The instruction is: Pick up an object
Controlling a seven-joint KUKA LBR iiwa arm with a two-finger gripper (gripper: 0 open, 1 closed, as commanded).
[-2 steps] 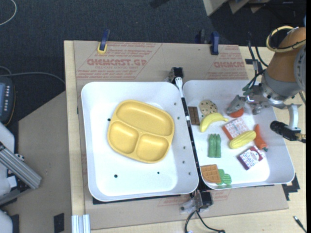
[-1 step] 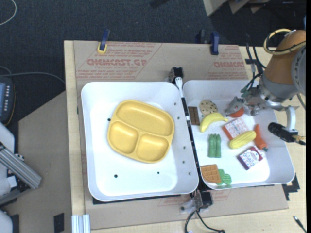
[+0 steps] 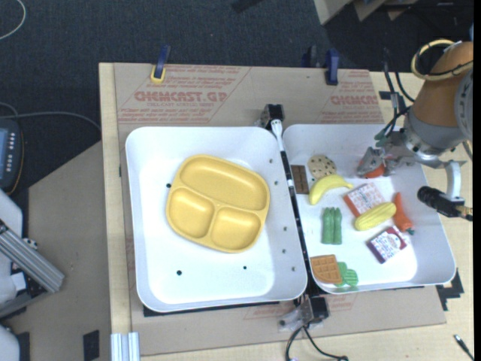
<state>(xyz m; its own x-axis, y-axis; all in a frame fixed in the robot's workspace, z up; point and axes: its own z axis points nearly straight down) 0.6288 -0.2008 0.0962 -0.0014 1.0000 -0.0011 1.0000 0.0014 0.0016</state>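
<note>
Toys crowd the right bin, and the pincer hangs over its far right part, at the end of the grey arm that reaches in from the right. Whether the pincer is released or clenched I cannot tell; its tips are small and blurred against the white floor. A bit of orange-red shows right at the tips, but I cannot say whether that is a toy or part of the tool, so nothing counts as held.

No single thing is named by the task, so any toy will do. Nearest, just left of the pincer and slightly toward the camera, lies the banana, with the cookie touching its far side. Just nearer than the pincer sit the red card and the yellow corn, close together; the carrot lies beside them to the right. Farther toward the camera are the green asparagus, the red packet and the waffle.

Well to the left of the pincer, the other bin carries a yellow divided tray, likely too broad and flat to pinch. My judgement: the arm sits over the crowded bin because graspable things are there, and the pick is not yet made.
</note>
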